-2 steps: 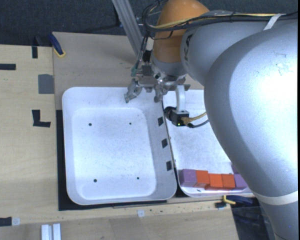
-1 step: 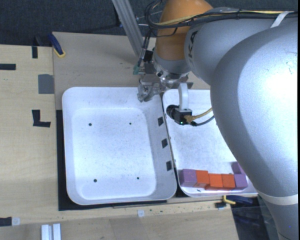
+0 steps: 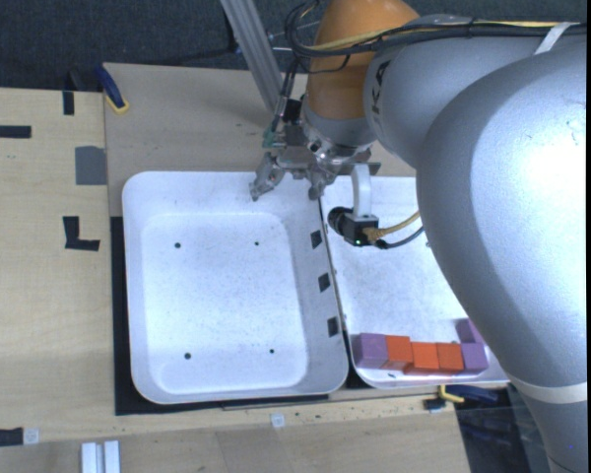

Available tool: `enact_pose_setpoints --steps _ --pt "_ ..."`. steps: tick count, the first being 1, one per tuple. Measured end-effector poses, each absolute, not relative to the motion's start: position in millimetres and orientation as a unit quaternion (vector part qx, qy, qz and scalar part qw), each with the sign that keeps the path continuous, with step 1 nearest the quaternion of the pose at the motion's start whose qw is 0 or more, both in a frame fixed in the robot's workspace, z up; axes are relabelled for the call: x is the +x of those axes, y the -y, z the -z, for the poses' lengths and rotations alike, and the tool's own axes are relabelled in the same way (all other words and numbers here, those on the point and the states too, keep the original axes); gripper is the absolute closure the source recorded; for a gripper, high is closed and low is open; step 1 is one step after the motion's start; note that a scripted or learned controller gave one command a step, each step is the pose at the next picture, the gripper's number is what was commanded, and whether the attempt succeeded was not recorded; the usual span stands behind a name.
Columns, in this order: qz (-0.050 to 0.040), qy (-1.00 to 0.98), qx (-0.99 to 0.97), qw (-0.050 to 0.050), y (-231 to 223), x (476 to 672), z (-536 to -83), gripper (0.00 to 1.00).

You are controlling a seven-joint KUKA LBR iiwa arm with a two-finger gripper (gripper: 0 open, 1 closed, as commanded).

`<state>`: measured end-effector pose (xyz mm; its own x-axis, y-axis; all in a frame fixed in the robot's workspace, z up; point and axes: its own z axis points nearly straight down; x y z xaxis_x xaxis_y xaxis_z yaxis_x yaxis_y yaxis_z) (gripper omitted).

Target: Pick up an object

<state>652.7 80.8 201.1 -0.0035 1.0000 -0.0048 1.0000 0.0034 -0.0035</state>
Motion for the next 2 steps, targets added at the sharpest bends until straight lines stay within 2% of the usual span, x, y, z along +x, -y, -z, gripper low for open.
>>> enact_pose_setpoints --steps 1,2 --pt "0.0034 -0.709 0.705 0.000 -81.5 652.6 -210.8 1.00" --pt "0.0043 -0.709 0.705 0.001 -80.9 652.6 -210.4 0.00"
